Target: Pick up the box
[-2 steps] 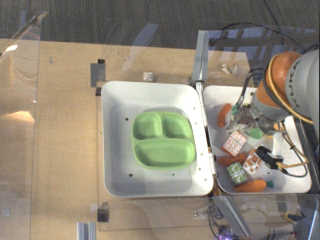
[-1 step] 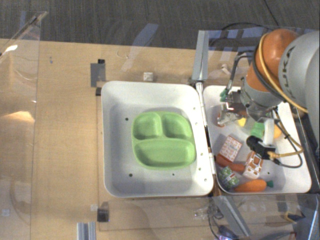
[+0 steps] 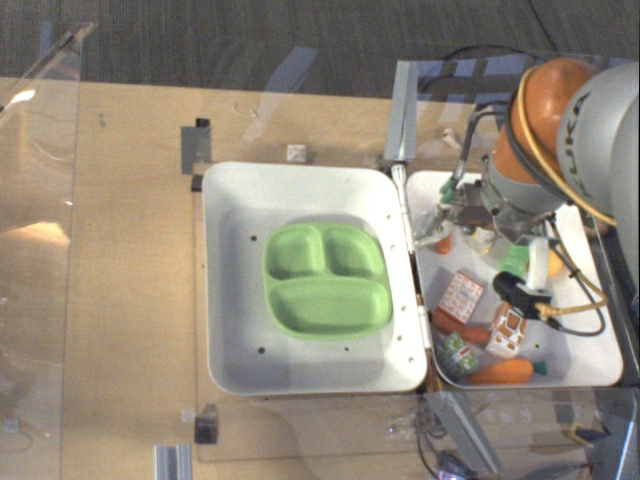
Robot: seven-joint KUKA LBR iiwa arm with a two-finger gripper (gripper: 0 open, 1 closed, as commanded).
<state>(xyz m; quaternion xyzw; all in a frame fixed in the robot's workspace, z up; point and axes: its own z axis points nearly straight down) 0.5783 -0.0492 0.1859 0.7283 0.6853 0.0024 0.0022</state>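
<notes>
The big grey arm (image 3: 590,108) with its orange band bends down over the right bin (image 3: 600,368). Its gripper (image 3: 470,216) hangs low near the top of that bin, and I cannot tell how it is set.

On the left, the other white bin (image 3: 230,268) holds a green plate (image 3: 327,280) with three parts. In the right bin, the little box (image 3: 461,296) with a red and white pattern lies below the gripper, near it but apart. Another small box (image 3: 507,331) lies just to its right. An orange carrot (image 3: 500,372) lies at the bottom. A green thing (image 3: 515,259) sits under the arm.

The bins rest on a tan wooden bench (image 3: 110,268). Dark grey carpet (image 3: 250,18) lies behind it.
</notes>
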